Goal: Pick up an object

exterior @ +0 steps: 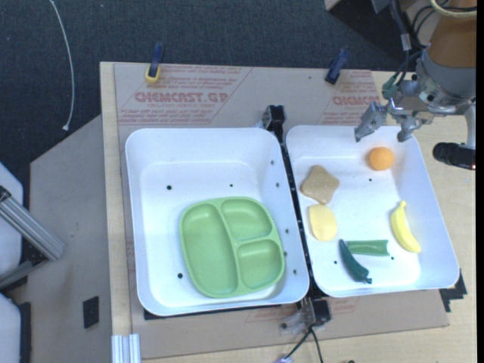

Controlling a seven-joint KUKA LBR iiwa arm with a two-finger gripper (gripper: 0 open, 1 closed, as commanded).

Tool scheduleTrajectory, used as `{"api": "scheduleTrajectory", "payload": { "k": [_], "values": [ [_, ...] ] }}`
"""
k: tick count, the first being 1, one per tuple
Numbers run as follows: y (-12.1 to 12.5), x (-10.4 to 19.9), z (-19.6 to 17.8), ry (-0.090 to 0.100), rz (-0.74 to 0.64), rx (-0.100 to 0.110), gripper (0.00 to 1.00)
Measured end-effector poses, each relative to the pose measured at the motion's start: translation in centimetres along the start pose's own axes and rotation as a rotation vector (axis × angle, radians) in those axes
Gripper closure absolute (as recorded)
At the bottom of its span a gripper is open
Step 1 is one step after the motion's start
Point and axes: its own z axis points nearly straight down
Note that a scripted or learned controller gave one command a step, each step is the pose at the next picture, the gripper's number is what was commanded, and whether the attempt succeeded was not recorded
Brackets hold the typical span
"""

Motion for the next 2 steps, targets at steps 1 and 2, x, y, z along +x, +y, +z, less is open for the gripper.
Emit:
{"api": "scheduleTrajectory", "payload": {
  "k": [1, 2],
  "values": [
    [0.2, 0.0, -0.9, -0.002, -0.003, -0.014, 0.0],
    [-0.2, -0.7, 3.8, -0.002, -0.001, -0.011, 0.0]
  ]
}}
